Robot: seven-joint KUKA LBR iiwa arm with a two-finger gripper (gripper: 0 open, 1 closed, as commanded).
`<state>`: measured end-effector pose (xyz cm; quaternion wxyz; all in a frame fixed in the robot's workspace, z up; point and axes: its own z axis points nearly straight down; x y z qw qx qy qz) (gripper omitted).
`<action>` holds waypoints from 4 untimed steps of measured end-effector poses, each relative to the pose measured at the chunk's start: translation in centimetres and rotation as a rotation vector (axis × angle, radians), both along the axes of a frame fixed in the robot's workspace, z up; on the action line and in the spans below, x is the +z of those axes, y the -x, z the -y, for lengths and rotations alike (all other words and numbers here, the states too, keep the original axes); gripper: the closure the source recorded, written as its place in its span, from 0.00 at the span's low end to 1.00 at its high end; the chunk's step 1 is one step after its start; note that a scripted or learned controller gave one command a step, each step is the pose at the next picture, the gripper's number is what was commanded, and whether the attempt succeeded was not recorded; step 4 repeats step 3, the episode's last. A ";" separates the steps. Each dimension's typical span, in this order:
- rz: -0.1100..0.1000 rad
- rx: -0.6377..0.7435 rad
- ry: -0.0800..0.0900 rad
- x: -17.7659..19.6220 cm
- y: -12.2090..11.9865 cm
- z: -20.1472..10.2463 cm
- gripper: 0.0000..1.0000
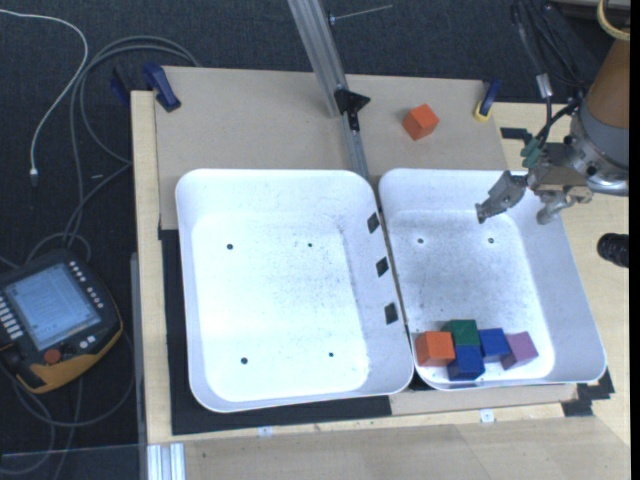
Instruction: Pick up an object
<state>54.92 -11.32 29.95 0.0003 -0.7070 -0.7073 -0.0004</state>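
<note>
Several small blocks cluster at the near edge of the right bin (pixel 540 268): an orange block (pixel 434 347), a green block (pixel 462 333), two blue blocks (pixel 466 362) (pixel 493 342) and a purple block (pixel 520 347). My gripper (pixel 522 206) hangs over the far right part of that bin, well away from the blocks. Its two fingers (pixel 494 201) are spread apart with nothing between them. A lone orange cube (pixel 421 121) lies on the bench board beyond the bins.
The left bin (pixel 200 268) sits beside the right one. A metal pole (pixel 320 43) slants over the board's far side. Blue clamps (pixel 160 86) (pixel 488 99) grip the board's far edge. A teach pendant (pixel 50 318) lies on the floor at left.
</note>
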 end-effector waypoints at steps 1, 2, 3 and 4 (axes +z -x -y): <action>-0.009 0.002 -0.002 -16.3 -7.0 -0.4 0.00; 0.001 0.001 -0.001 -14.7 -7.2 -0.3 1.00; -0.004 0.005 -0.004 -9.7 0.7 -6.2 1.00; -0.004 0.005 -0.004 -9.7 0.7 -6.2 1.00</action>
